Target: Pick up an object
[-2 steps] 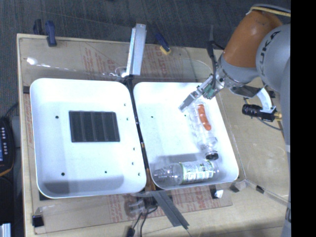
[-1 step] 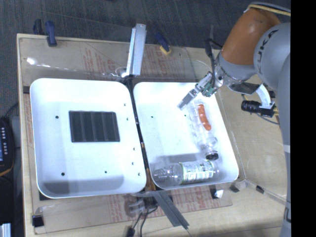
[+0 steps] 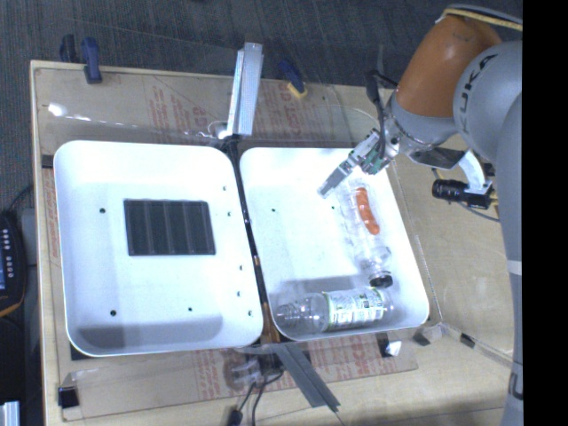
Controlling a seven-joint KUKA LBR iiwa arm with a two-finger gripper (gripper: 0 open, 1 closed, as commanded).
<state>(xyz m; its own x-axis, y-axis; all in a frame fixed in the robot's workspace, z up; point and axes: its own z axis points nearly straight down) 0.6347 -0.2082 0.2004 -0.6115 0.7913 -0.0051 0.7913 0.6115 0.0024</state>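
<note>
In the right bin (image 3: 293, 238) lie two clear plastic bottles. One bottle (image 3: 364, 224) with an orange patch inside runs lengthwise along the right side, its dark cap toward the front. The other bottle (image 3: 333, 311), with a printed label, lies across the bin's front wall. My gripper (image 3: 335, 183) hangs over the back right part of this bin, just left of the orange-patched bottle's far end, with nothing visible between its fingers. The left bin (image 3: 89, 185) holds a dark ribbed rectangular block (image 3: 169, 227) near its middle.
A metal bar (image 3: 244, 91) stands up at the back between the bins. Blue clamps (image 3: 89, 59) grip the bench's far edge. The arm's orange band (image 3: 444, 51) and a black cable fitting (image 3: 461, 192) sit over the right rim.
</note>
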